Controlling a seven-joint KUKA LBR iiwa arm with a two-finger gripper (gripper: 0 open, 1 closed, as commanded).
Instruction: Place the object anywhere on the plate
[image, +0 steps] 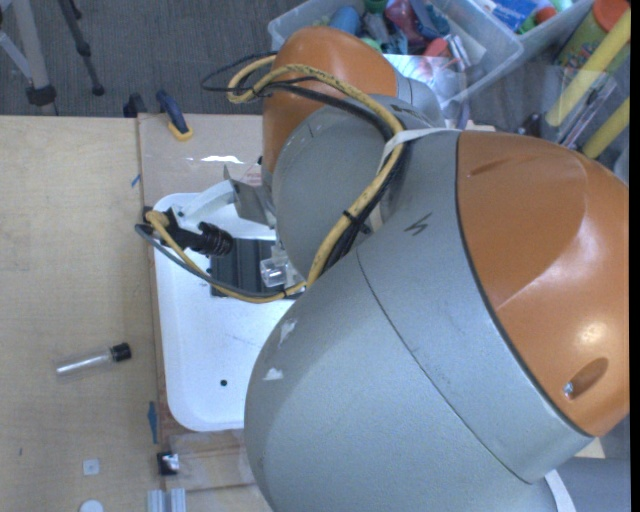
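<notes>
The grey-and-orange arm (440, 330) takes up most of the view, bent low over the white bin (200, 330) from the right, a yellow and black cable looped along it. No writing is readable anywhere. The bin's left rim sits near the wooden worktop (60, 250) — open room lies to its left. The hand (240, 262) shows as dark hardware above the bin; its state cannot be told, nor can the task's object be picked out. A small vial (93, 360) lies on the worktop, well apart.

The arm (430, 300) hides the object and plate; the white bin (200, 390) shows neither.
</notes>
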